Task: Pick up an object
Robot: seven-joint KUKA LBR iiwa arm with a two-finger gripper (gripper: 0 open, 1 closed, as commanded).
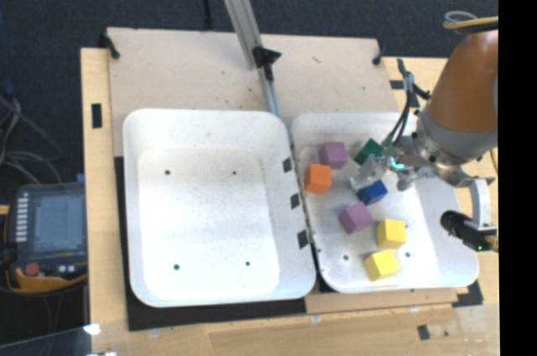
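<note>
In the camera view you see the tool (379, 170) low over the right bin (445, 262), its tip among the blocks; you cannot tell whether it is released or clenched, and no block shows between its parts. Just beside the tip lies a blue block (372, 192), small and dark, with a dark green block (368, 151) just above it. Around them in the same bin are an orange block (318, 178) near the left wall, a purple block (334, 154), a second purple block (355, 217), and two yellow blocks (391, 232) (382, 264) toward the near edge. The left bin (210, 203) sits alongside on the bench (185, 77).
</note>
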